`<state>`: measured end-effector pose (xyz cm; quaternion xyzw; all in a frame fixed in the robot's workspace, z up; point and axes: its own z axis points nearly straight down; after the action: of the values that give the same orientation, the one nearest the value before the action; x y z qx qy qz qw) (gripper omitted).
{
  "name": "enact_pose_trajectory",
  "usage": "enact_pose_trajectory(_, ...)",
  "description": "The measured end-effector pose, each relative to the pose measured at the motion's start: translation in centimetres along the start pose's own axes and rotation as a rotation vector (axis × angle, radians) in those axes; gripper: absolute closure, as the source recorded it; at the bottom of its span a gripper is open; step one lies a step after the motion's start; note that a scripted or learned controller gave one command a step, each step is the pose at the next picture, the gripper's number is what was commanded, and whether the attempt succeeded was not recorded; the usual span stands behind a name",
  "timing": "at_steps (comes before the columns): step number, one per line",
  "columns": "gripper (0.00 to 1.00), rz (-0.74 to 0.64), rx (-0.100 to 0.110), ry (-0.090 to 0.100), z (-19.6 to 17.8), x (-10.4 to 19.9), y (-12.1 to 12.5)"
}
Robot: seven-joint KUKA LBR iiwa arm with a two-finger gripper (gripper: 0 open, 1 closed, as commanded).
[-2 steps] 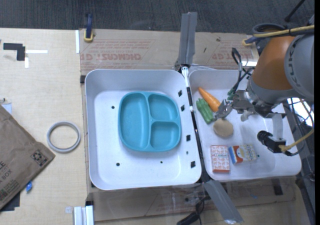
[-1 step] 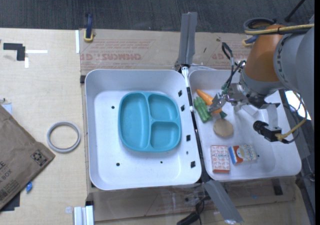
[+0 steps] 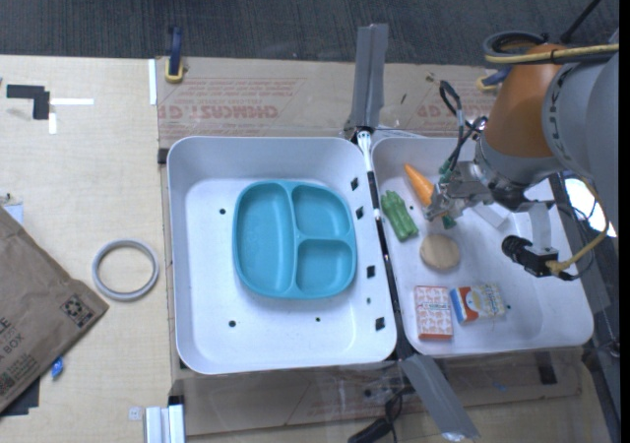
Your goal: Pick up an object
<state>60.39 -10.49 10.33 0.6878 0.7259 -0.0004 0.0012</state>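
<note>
In the right bin (image 3: 551,318) lie an orange carrot (image 3: 418,183), a green pea pod (image 3: 400,216), a round tan cookie (image 3: 440,252), a red-and-white box (image 3: 433,312) and a small carton (image 3: 478,303). My gripper (image 3: 445,212) hangs low in that bin, just right of the carrot and above the cookie. Its fingertips are small and dark, and nothing is visibly between them. The left bin (image 3: 197,264) holds a teal divided plate (image 3: 293,237).
A roll of tape (image 3: 125,268) and a brown cardboard box (image 3: 34,318) lie on the bench left of the bins. A grey divider post (image 3: 370,77) stands between the bins at the back. The arm's cables (image 3: 536,259) drape over the right bin.
</note>
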Motion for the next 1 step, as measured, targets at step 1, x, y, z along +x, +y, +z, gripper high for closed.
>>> enact_pose_trajectory(1,1.0,0.048,0.003,0.0,-12.19,3.77,1.38)
